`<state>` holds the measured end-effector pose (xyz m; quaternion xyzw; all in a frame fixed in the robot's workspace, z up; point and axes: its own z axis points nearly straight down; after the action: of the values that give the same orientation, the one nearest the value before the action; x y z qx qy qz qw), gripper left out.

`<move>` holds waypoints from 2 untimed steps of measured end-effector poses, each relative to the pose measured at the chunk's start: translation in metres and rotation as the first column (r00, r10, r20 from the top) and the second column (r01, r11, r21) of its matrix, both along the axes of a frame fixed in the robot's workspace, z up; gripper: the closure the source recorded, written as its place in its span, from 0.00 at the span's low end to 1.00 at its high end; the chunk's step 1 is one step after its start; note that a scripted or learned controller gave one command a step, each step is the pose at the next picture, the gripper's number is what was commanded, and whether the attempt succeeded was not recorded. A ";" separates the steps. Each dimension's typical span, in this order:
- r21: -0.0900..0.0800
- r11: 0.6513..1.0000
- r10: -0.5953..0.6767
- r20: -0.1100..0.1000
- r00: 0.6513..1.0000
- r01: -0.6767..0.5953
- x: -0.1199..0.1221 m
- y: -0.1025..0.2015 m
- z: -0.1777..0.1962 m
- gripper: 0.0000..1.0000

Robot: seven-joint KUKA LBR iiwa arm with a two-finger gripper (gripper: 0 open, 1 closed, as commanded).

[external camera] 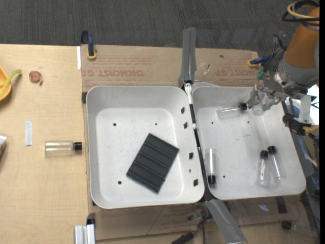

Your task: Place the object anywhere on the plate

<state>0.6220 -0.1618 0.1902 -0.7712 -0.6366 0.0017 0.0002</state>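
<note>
Upper right of the frame: your arm (300, 50), grey with its orange band, reaches over the right bin (299, 184), its gripper (260, 99) low at the bin's upper edge beside a clear vial (231, 111) with a black cap. Whether the gripper is clenched or released cannot be told from this angle, and nothing shows that the vial is held. That vial lies on its side near the top of the right bin, cap end toward the gripper; it looks the likeliest object for this try. Three more like it lie lower down: one vial (210, 164) against the bin's left wall, and a pair of vials (269, 164) at lower right, close together. The plate (153, 162), a dark ribbed rectangle, lies tilted in the left bin (96, 136), right of centre and toward the bottom. You should expect the vial to be light, stiff and smooth, probably slippery, and apt to roll; if it is glass it is also breakable. Take hold across the middle of the barrel, fingers square to its long axis, not on the cap. On the bare bench at far left lies a small bottle (63, 146).
</note>
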 end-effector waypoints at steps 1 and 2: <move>0.001 0.981 0.196 0.001 0.981 -0.196 0.037 0.133 0.008 1.00; 0.001 0.964 0.266 -0.001 0.964 -0.266 0.036 0.035 -0.005 1.00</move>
<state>0.6579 -0.1273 0.1854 -0.6786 -0.7345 0.0019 0.0004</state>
